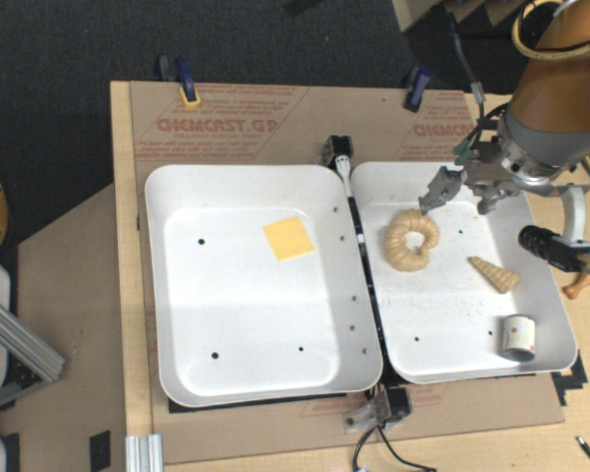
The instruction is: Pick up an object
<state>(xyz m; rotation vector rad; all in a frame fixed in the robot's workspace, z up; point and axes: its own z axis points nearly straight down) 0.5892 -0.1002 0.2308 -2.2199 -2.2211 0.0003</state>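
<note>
Bench board [275, 116] w/ "CHEMCAST GP" print

Tool [464, 193] spread open above the right bin [551, 303] — fingers holding nothing.

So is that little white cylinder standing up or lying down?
Lying down: the white cylinder rests on its side in the right bin, one flat end facing the camera.

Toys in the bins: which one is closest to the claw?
The ring-shaped tan toy in the right bin, just below the claw. The cone, small cylinder and yellow square lie farther off.
</note>
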